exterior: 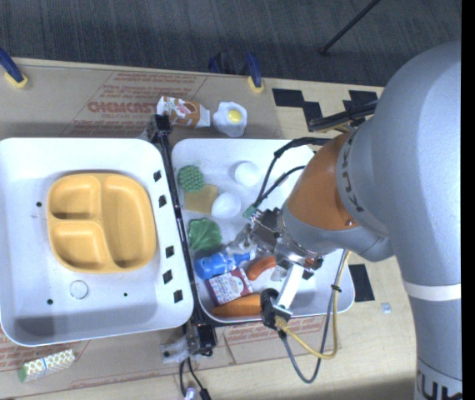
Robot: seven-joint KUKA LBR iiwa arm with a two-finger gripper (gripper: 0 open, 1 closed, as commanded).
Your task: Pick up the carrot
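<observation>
Camera view shows the carrot, a long orange shape, lying flat along the near wall of the right bin. It is well toward the camera from the gripper and a little to its left in the frame. A red-and-white packet sits between the two, touching or nearly touching the carrot's upper side. Just beside the gripper, on its camera-facing side, lies a shorter orange-red piece, which could be mistaken for the target. A blue item is close on the gripper's left, with a green leafy thing beyond it. The gripper hangs low among the clutter in the middle of the bin. The wrist hides its working end, so it cannot be told whether it is open or closed, and nothing can be seen held in it. Judging by this, the task is at the approach step and the carrot is not yet grasped. The next move would call for shifting toward the near wall, past the packet. The gripper would then need to line up across the carrot's narrow width and descend without pinching the packet or striking the bin wall.
</observation>
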